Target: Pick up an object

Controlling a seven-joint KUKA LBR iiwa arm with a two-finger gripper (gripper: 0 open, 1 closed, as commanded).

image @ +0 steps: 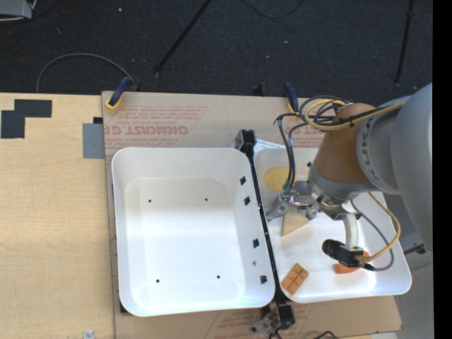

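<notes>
You are looking down on a bench (49, 210) that carries a sheet of printed cardboard (176, 122), and on that cardboard two shallow white bins sit side by side, touching along a shared inner edge fitted with black clips. The left bin (123, 189) lies toward the middle of the bench. The right bin (395, 281) sits against the bench's right edge and holds all the loose things you might go for. A yellow disc-like piece (275, 179) lies near that bin's far left corner, beside the shared edge. A pale wedge (293, 223) rests just nearer, close to the bin's middle. A small orange waffle-patterned block (294, 278) sits by the bin's near left corner, and a red-orange piece (345, 268) lies toward the near edge, partly covered by a black cable end (its shape is hard to make out). The arm (395, 147) reaches in over the right bin, its orange band over the bin's far half with yellow and black cables looped around it. The gripper (300, 202) hangs low over the bin's left half, just above the pale wedge and beside the yellow piece. You cannot tell from here whether its jaws are spread or closed, and nothing can be seen held by it.
</notes>
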